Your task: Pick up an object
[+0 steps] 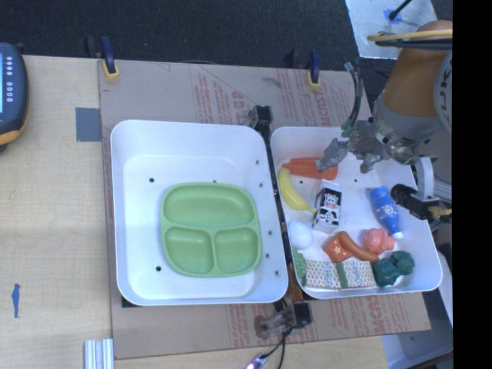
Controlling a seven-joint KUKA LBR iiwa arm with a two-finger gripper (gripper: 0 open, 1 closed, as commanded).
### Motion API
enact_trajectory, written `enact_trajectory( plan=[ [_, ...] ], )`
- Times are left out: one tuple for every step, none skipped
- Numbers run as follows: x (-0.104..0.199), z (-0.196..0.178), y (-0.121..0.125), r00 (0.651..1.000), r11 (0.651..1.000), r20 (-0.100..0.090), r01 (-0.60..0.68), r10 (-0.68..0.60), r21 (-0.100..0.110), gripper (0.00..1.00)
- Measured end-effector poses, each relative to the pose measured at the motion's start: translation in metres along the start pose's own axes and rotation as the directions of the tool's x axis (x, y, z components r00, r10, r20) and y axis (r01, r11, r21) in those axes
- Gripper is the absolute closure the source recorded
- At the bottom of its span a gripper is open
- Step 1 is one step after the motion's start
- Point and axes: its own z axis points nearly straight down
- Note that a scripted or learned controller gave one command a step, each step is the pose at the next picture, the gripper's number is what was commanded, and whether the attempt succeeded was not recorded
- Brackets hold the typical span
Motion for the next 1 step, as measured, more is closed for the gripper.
enact_trajectory(
  plan=[
    [-0.0177,0.0724,0.049,1.0,1.0,0.003,-0.003,0.003,-0.023,0.0]
  ],
)
